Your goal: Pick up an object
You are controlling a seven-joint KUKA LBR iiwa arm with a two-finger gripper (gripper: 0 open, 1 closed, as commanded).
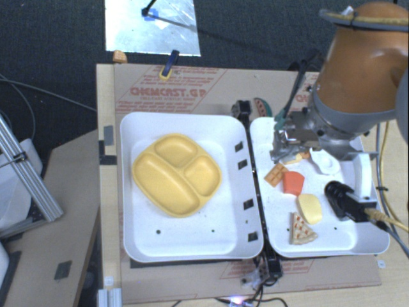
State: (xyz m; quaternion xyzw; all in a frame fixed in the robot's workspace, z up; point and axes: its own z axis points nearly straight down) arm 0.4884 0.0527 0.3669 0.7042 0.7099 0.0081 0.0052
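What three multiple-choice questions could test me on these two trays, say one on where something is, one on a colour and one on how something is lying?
1. Where is the yellow divided plate?
A. In the left bin
B. In the right bin
C. On the floor

2. What colour is the block beside the waffle piece?
A. Blue
B. Red-orange
C. Green

3. How does the pizza slice lie?
A. Held up by the gripper
B. Stacked on the divided plate
C. Flat on the floor of the right bin

Answers: 1 A, it fills the middle of the left bin. 2 B, it is plainly red-orange. 3 C, it rests flat near the front edge, well away from the gripper.
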